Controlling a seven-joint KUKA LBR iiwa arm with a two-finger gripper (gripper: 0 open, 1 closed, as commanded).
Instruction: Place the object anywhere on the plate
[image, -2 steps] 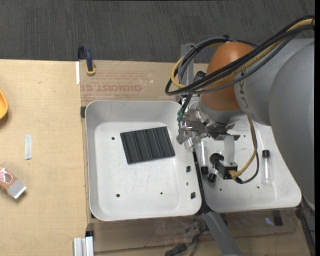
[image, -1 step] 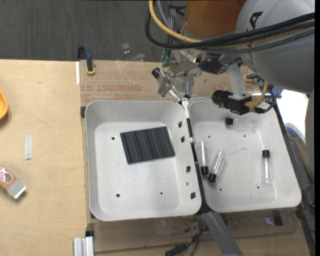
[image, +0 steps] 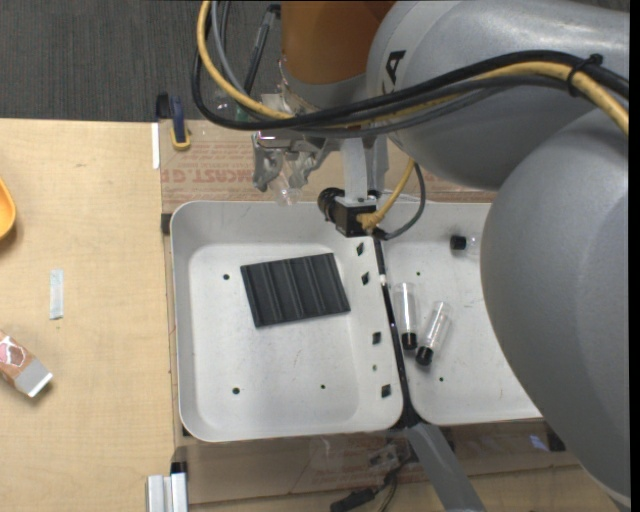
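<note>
- One arm (image: 520, 200), grey with an orange band (image: 325, 40), fills the upper and right part of the view; black and yellow cables (image: 300, 105) loop across it.
- One bench (image: 80, 250) of pale wood lies under everything.
- Two white bins sit side by side: the left bin (image: 200, 400) and the right bin (image: 470, 400), the right one partly hidden by the arm.
- One plate (image: 296, 289), dark, ribbed and rectangular, lies flat in the upper middle of the left bin, slightly turned.
- One gripper (image: 282, 180) hangs above the far rim of the left bin, over the cardboard strip (image: 215, 172) behind it; whether its fingers are spread or pressed together cannot be told, and nothing can be seen between them.
- Two clear tubes with black caps lie in the right bin near the divider: tube one (image: 406, 318) and tube two (image: 432, 334), just beside each other, caps toward the near side. They are apart from the plate.
- One small dark piece (image: 459, 242) rests in the right bin near its far rim.
- On the bench at left: one orange edge (image: 5, 210), one small grey strip (image: 56, 295), one red-and-white packet (image: 22, 367).
</note>
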